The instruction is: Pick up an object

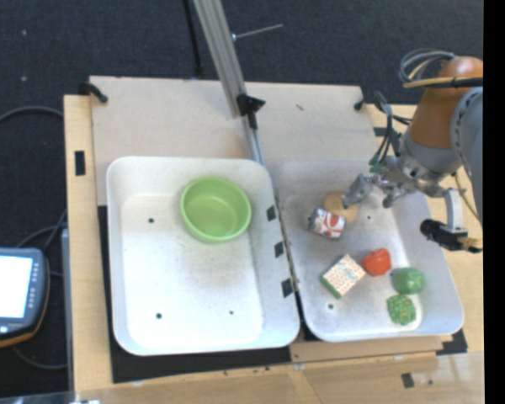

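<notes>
White plastic forms both bins on my bench. My left bin (135,310) carries a green bowl (215,209) near its upper middle. My right bin (320,183) carries the loose items. A red and white crumpled can (326,223) lies near the bin's upper centre, touching a small tan object (337,204) just above it. Lower down, a checkered box (343,275) sits tilted, with a red round object (376,263) just beside its right corner. Two green objects occupy the lower right: a smooth one (408,280) and a bumpy one (401,309) directly below it, close together.

My gripper (372,194) hangs over the upper right part of the right bin, near the tan object, with nothing seen between its fingers. Its fingers appear spread apart. My arm's orange band (438,108) sits above the wrist at the frame's right.
</notes>
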`<state>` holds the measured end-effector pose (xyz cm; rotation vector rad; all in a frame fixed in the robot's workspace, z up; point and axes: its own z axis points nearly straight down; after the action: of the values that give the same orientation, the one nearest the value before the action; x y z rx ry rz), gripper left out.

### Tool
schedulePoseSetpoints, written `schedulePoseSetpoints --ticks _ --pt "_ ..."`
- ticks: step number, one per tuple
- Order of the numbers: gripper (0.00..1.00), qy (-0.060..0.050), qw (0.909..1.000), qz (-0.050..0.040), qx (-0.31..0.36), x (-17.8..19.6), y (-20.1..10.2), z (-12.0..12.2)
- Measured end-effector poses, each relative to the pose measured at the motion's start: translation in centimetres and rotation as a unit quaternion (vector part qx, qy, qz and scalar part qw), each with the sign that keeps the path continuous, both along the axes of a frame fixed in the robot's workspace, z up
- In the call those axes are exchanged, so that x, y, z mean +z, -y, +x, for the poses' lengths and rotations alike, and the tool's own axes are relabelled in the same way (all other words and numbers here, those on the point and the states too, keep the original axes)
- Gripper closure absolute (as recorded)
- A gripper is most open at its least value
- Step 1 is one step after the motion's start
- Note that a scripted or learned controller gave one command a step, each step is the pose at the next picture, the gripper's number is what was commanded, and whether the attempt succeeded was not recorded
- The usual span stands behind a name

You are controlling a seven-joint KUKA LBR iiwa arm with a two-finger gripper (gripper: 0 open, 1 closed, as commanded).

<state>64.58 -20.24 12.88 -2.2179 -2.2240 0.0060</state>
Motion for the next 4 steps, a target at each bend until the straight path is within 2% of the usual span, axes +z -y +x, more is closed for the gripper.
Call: schedulePoseSetpoints --ticks 1,2,4 --pt "0.0 0.005 1.0 0.0009 -0.001 -2.2 0.1 0.3" --pt "1.0 0.008 1.0 -0.0009 0.001 -0.8 0.2 0.5" --pt "1.0 0.005 1.0 0.0002 0.0 8.2 0.6 0.9"
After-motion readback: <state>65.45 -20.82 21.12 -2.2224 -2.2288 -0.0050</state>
